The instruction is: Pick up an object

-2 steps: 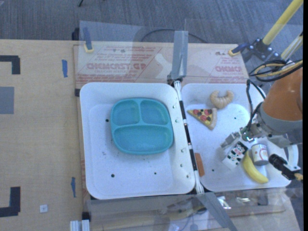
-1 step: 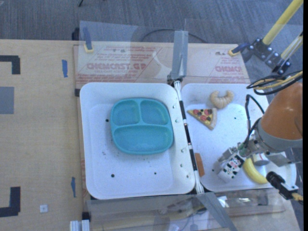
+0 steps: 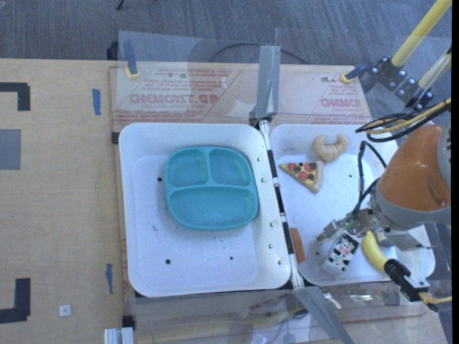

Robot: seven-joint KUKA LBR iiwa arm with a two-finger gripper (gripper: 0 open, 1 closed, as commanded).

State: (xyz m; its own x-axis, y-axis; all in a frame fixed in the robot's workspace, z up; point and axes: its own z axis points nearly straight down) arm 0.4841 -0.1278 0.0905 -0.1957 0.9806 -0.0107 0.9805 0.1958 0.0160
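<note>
My gripper (image 3: pixel 339 251) is low over the near part of the right bin (image 3: pixel 326 206), below the grey and orange arm (image 3: pixel 416 181). A yellow banana (image 3: pixel 372 252) lies just to its right, close to or touching it. A toy pizza slice (image 3: pixel 304 173) rests in the bin's far left part, with a tan croissant (image 3: pixel 329 147) beyond it. The arm hides the bin's right side.
The left bin (image 3: pixel 143 249) holds a teal divided plate (image 3: pixel 211 188) near its middle. A small orange piece (image 3: pixel 297 244) lies by the wall between the bins. Yellow tubes and cables (image 3: pixel 419 27) stand at the far right.
</note>
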